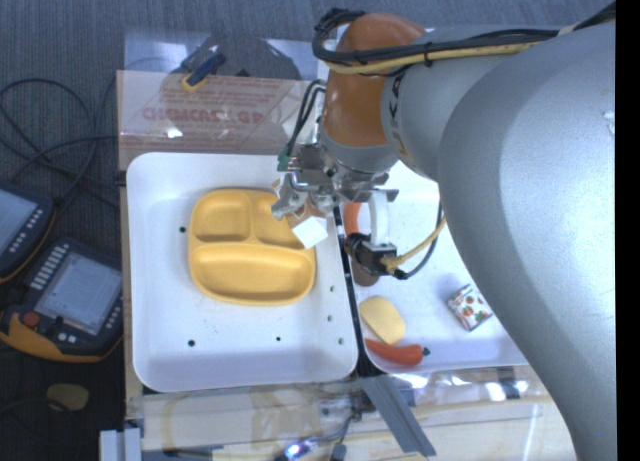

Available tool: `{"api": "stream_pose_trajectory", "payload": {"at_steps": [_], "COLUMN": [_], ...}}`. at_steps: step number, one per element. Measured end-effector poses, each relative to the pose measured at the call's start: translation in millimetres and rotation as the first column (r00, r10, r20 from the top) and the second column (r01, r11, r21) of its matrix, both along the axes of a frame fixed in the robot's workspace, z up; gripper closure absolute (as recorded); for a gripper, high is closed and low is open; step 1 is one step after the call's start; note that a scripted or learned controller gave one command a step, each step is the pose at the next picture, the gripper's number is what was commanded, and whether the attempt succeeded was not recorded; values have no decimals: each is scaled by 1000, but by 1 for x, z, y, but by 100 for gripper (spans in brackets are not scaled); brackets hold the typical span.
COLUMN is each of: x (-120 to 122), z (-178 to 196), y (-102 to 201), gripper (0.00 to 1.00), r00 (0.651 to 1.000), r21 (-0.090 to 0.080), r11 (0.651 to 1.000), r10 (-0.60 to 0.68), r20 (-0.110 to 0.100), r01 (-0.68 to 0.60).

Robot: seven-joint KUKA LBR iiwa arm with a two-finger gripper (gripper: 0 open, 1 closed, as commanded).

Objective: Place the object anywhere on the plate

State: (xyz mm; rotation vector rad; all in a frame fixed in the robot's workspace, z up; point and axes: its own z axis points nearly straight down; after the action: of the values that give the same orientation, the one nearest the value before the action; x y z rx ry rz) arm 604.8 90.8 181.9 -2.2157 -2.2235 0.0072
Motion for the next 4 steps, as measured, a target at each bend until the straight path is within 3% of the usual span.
{"api": "stream_pose_trajectory", "payload": {"at_steps": [1,2,3,4], "x": [0,0,-7,-6], "z": [0,8,-39,-35], "y": [0,1,31,40], "gripper": [0,100,100,0], "r00": [1000,1000,1000,1000], "r21": [0,-1,3,15], "r11": [1000,1000,1000,1000], "r10": [0,2,0,10], "r20": [1,-3,11,20], "r01": [0,-2,0,-10]}}
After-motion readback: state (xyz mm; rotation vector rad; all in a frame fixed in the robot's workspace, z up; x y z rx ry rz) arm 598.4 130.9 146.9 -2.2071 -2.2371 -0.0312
